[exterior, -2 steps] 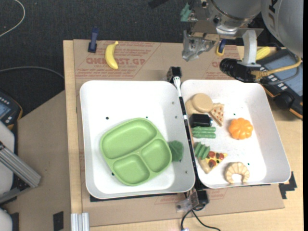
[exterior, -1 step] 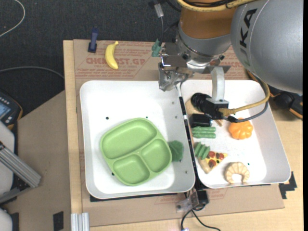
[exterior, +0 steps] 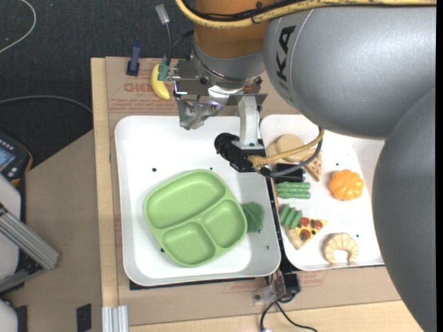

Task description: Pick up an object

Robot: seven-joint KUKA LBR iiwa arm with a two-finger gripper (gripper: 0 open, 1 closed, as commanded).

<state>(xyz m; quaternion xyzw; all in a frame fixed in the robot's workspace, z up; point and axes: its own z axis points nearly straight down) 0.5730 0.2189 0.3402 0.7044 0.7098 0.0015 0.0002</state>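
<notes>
My gripper (exterior: 194, 115) hangs over the far edge of the left bin (exterior: 131, 185), under the orange wrist band. I see nothing held in it. Below it, a green divided plate (exterior: 196, 216) lies flat in the left bin, with a small dark green piece (exterior: 254, 216) against its right rim. The right bin (exterior: 367, 254) holds a tan bun (exterior: 287, 146), an orange pumpkin (exterior: 345, 185), green beans (exterior: 292, 189), a pizza slice (exterior: 305, 231) and a croissant (exterior: 341, 247).
A yellow banana (exterior: 160, 86) lies on the bench just behind the left bin, left of the gripper. A blue object (exterior: 133, 59) sits at the bench's far edge. The big grey arm covers the upper right of the view.
</notes>
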